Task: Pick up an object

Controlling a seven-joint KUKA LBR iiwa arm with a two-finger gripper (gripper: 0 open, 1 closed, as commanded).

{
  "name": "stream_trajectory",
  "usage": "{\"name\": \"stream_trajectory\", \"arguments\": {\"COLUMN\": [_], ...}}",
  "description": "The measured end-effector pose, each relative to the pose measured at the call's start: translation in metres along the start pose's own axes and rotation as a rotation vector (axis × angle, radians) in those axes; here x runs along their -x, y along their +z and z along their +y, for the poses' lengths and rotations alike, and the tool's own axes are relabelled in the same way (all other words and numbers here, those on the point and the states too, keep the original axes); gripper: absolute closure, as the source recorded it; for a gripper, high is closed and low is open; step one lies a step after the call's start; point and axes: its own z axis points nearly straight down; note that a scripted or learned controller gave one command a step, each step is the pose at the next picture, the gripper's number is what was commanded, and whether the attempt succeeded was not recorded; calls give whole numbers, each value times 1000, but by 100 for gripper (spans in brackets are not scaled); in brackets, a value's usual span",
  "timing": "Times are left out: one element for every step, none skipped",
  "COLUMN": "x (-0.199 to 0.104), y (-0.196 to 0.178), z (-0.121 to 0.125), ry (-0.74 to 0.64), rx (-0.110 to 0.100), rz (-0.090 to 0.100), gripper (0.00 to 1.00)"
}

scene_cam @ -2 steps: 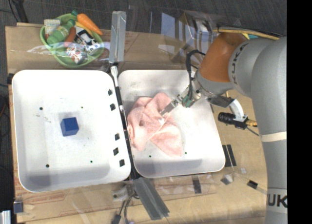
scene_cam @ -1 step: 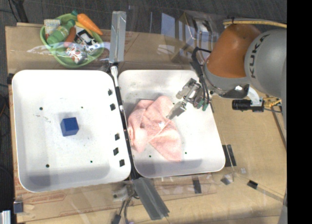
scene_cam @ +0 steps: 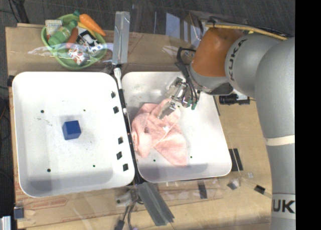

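A crumpled pink cloth [scene_cam: 156, 133] lies in the right bin [scene_cam: 210, 144], spread from its middle toward the left wall. My gripper [scene_cam: 171, 104] hangs over the cloth's upper right corner and touches it there; a fold of cloth rises toward the tip. The grey arm with its orange band [scene_cam: 213, 53] reaches in from the right, above the bin's far edge. A small blue cube [scene_cam: 71, 129] sits alone in the left bin [scene_cam: 30, 169], well away from the gripper.
A green bowl [scene_cam: 75, 41] with toy food, including an orange carrot, stands behind the left bin. A divider with black clips [scene_cam: 120, 124] separates the two bins. The bench edge shows brown cardboard and tape at the front.
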Motion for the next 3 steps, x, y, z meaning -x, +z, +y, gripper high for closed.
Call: {"name": "stream_trajectory", "arguments": {"x": [-44, -44, -48], "y": [0, 0, 0], "z": [54, 54, 68], "ry": [-37, -37, 184], "rx": [-1, -1, -1], "rz": [2, 2, 1], "gripper": [0, 0, 0]}}
